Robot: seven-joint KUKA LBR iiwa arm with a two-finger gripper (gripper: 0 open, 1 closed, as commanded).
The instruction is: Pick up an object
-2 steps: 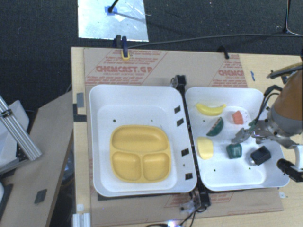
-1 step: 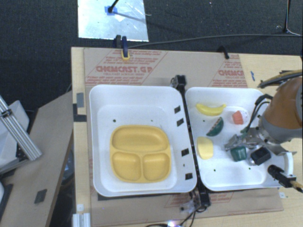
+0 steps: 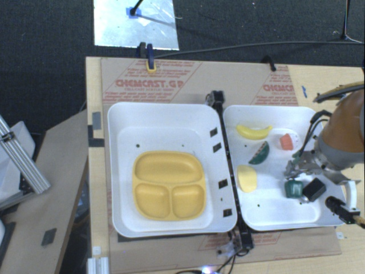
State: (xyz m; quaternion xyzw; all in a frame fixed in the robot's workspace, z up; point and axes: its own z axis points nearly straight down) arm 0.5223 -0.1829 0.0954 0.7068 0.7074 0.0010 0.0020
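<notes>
The right bin [image 3: 268, 216] holds several small items. A yellow banana [image 3: 254, 131] lies at its far side, with a green and red watermelon slice [image 3: 259, 153] just below it and a small orange-red piece [image 3: 286, 142] to the right. A pale yellow piece [image 3: 247, 178] rests near the bin's left wall. A small teal object [image 3: 293, 188] sits toward the right side. My gripper [image 3: 296, 173] hangs low over the right part of this bin, directly above the teal object and very close to it.
The left bin [image 3: 122, 153] contains a yellow divided tray [image 3: 169, 184]. The arm's orange band [image 3: 345, 133] and grey wrist cover the right bin's right edge. Black cables run across the dark floor behind the bench.
</notes>
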